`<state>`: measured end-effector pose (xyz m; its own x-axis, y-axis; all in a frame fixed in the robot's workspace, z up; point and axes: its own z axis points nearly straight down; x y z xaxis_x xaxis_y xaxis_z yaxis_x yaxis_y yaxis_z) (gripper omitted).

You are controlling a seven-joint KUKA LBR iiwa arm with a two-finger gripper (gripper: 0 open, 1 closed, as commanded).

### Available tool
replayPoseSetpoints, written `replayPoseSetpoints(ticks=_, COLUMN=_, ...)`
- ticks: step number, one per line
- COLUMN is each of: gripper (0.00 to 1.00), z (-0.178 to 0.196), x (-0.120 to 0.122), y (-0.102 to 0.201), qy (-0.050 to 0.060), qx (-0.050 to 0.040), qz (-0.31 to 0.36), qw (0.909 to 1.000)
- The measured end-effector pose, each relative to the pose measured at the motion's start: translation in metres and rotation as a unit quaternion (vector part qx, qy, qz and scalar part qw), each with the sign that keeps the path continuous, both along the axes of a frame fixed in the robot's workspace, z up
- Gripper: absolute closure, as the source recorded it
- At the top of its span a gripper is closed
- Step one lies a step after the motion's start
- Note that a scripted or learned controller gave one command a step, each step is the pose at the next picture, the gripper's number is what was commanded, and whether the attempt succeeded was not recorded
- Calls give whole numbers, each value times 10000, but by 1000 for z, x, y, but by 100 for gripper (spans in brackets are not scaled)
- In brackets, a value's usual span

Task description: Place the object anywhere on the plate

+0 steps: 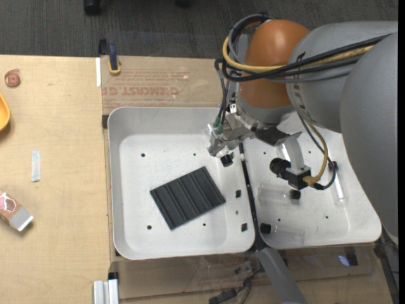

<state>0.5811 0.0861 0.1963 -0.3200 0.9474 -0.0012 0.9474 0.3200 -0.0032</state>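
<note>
Two white bins sit side by side before us. Our gripper point(225, 152) hangs over the left bin point(126, 233), near its right wall; we cannot tell its state. Below-left lies a dark ridged plate point(188, 197), apart from it.

**Dark ribbed plate lying in the left bin**

A dark grey, nearly black rectangular plate point(188, 197) lies flat on the floor of the left white bin point(126, 189). Parallel ridges run along its length. It is turned at a slant, its long axis running from about eight o'clock to two o'clock. It sits slightly toward the bin's five o'clock side, apart from all walls.
</note>
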Motion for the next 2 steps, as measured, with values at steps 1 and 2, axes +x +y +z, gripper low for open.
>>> replayPoseSetpoints(ticks=1, gripper=100, z=0, x=-56, y=25, qy=3, qx=3, qz=334, qw=9994)
replayPoseSetpoints(ticks=2, gripper=0, z=0, x=-56, y=24, qy=2, qx=3, qz=333, qw=9994)
